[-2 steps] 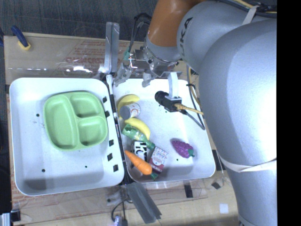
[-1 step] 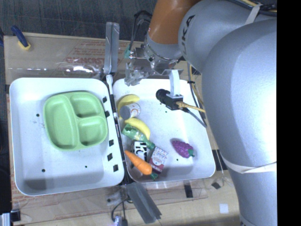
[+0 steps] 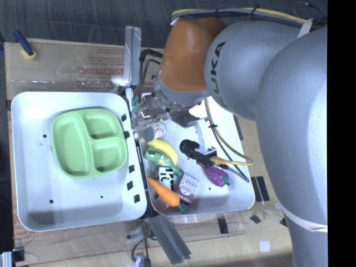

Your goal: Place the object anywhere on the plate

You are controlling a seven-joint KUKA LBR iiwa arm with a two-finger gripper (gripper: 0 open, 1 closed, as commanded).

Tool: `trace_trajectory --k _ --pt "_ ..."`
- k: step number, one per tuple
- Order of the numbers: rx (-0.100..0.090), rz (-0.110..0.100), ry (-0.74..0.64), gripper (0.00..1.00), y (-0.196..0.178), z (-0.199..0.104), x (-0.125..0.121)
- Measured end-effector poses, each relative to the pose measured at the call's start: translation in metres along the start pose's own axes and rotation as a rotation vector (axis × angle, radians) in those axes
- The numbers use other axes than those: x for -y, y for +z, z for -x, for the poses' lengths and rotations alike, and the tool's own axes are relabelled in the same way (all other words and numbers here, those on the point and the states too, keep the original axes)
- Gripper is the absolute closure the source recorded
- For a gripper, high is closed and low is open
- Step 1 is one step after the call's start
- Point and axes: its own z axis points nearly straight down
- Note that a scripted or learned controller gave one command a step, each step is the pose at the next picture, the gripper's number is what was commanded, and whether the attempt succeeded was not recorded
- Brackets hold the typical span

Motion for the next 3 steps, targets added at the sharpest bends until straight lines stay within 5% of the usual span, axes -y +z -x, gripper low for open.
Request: trace_trajectory --k 1,3 --pt "0.001 0.002 -0.052 1.00 0.015 -0.031 -0.047" --pt "0.002 0.003 0.012 1.00 -0.029 -0.027 -0.068"
